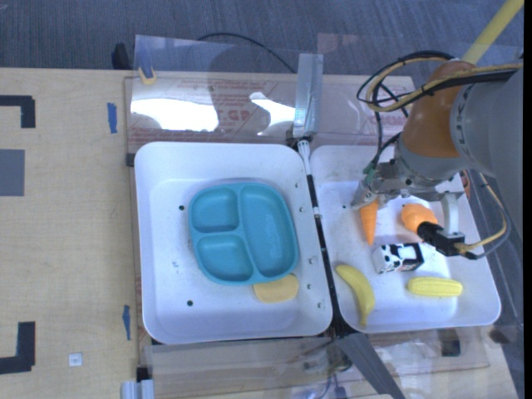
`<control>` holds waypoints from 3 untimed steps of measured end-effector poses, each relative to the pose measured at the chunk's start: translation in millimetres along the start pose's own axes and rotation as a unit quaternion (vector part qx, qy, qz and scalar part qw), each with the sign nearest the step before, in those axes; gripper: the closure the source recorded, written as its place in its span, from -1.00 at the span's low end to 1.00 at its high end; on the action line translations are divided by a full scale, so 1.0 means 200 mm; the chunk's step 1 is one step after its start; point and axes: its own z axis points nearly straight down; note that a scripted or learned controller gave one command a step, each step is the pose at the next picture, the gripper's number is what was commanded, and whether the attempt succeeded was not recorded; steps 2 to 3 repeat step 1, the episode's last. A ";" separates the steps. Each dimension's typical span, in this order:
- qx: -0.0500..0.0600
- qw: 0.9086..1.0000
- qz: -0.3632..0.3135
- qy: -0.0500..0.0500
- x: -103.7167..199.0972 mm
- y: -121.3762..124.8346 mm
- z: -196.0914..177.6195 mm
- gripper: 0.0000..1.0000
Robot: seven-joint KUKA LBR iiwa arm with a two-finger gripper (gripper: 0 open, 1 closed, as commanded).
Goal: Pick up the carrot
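Jaws [371,191] are hanging right over the top end of the carrot [368,222] in the right bin [486,302], but honestly I cannot tell from this angle how they're set, since the wrist is blocking that part. So I'm not calling it a grasp.

That carrot is lying in the upper left part of the right bin, pointing more or less straight down the view, thick end up near the jaws. Just right of it, an orange rounded piece [416,216] is sitting, and a black-and-white cow toy [397,258] is lying below and between them. Lower down, a banana [357,288] is curving along near the bin's left wall, and a corn cob [434,287] is resting near the bottom right, well apart from the carrot.

Over in the left bin [158,264], a blue divided plate [244,232] is taking up the middle, with a pale yellow flat piece [277,288] touching its lower edge.

Both bins are sitting side by side on the desk [58,223], and the arm [465,115] is reaching in from the right with cables looping around it.
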 end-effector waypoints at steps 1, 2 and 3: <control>0.002 0.987 -0.158 0.002 0.19 -0.12 -0.44 1.00; 0.002 0.987 -0.158 0.002 0.19 -0.12 -0.44 1.00; 0.002 0.987 -0.158 0.002 0.19 -0.12 -0.44 1.00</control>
